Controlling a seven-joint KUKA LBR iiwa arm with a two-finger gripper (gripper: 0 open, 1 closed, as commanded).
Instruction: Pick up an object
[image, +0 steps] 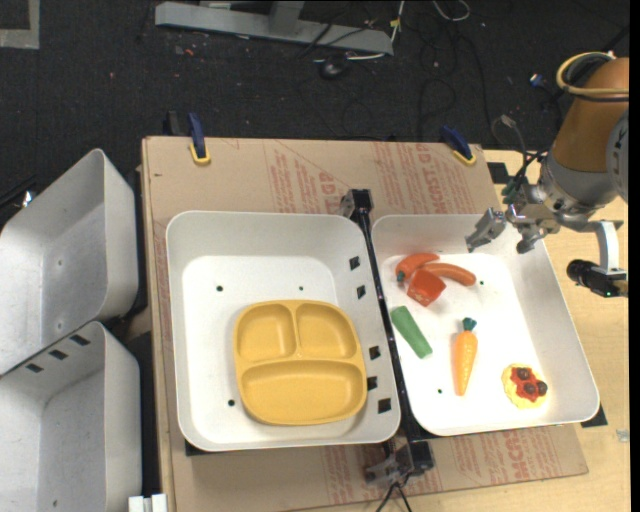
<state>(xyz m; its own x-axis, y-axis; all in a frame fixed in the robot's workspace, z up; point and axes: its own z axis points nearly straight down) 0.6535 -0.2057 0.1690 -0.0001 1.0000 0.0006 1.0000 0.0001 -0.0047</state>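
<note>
The toy carrot (464, 362) is left lying flat in the right bin (570, 340), ready for picking, while the hand (507, 229) is held open and unladen above the bin's far rim.

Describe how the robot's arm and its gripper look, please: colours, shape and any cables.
The arm is a thick rounded grey body with a broad orange band above the wrist. The gripper is small, of grey metal, with two thin fingers. A dark cable runs beside the wrist.

Single fixed camera, mounted above the counter (300, 160), angled down at a slant; both white bins (190, 330) framed whole, middle distance.
</note>
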